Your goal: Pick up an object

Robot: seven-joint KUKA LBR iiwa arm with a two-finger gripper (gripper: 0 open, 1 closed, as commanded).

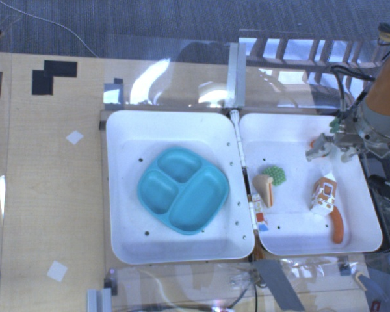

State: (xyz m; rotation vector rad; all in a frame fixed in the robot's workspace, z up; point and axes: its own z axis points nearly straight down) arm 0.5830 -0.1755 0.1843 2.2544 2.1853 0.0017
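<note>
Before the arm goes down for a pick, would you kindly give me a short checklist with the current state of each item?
1. Gripper over the right bin: ok.
2. Gripper holding nothing yet: cannot tell.
3. Nearest target, the white and orange carton, free of the bin wall: ok.
4. Orange sausage-shaped piece clear of the carton: not ok, they seem to touch.
5. Green toy and sandwich piece apart: not ok, they touch.

No text, label, brand, number or sign can be read anywhere on the bench, the bins or their contents.
</note>
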